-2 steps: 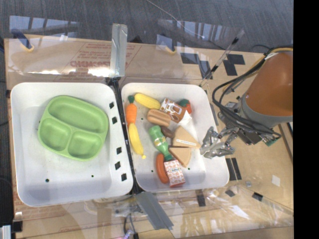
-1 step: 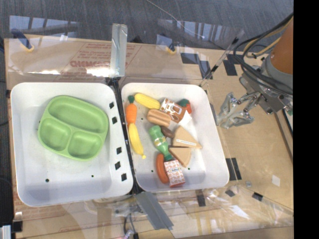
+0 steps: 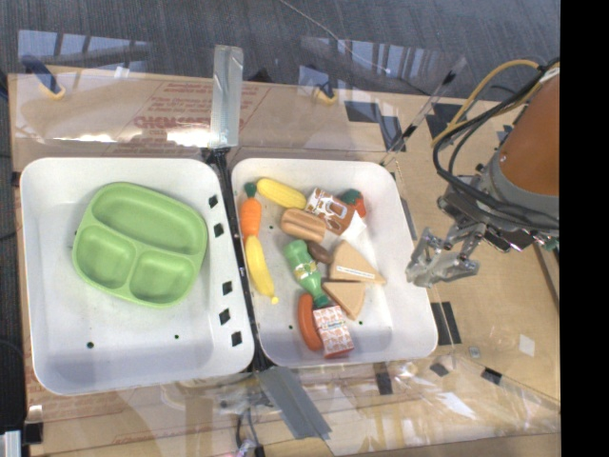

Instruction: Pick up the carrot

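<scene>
The carrot (image 3: 250,215) is a short orange piece with a green top, lying near the left wall of the right bin (image 3: 404,298), just below a yellow banana (image 3: 281,193). My gripper (image 3: 441,262) hangs outside that bin, past its right wall and over the cardboard bench, far to the right of the carrot. Its fingers stand apart with nothing between them.
The right bin also holds a second yellow piece (image 3: 257,267), a hot dog (image 3: 304,225), a green bottle (image 3: 304,268), sandwich wedges (image 3: 350,282), a small carton (image 3: 333,332) and a red item (image 3: 354,199). A green divided plate (image 3: 141,244) sits in the left bin (image 3: 48,350).
</scene>
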Controlling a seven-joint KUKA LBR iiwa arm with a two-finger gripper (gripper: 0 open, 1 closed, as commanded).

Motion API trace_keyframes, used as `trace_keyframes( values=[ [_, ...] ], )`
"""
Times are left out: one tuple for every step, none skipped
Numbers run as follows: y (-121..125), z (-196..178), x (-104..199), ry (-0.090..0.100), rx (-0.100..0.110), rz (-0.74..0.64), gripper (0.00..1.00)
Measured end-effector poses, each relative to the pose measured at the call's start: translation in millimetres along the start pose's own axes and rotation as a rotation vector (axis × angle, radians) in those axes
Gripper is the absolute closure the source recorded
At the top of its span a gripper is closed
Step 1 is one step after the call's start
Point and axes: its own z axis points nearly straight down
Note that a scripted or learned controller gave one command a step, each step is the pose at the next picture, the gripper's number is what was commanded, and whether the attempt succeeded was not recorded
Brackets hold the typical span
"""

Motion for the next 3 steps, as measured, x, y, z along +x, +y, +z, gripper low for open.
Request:
trace_keyframes(
  values=[
    [-2,-4,-2,-0.002,0.006,-0.402,1.00],
    [2,-147,2,-0.001,0.020,-0.508,1.00],
    [7,-54,5,-0.003,-0.003,-1.044,1.00]
  ],
)
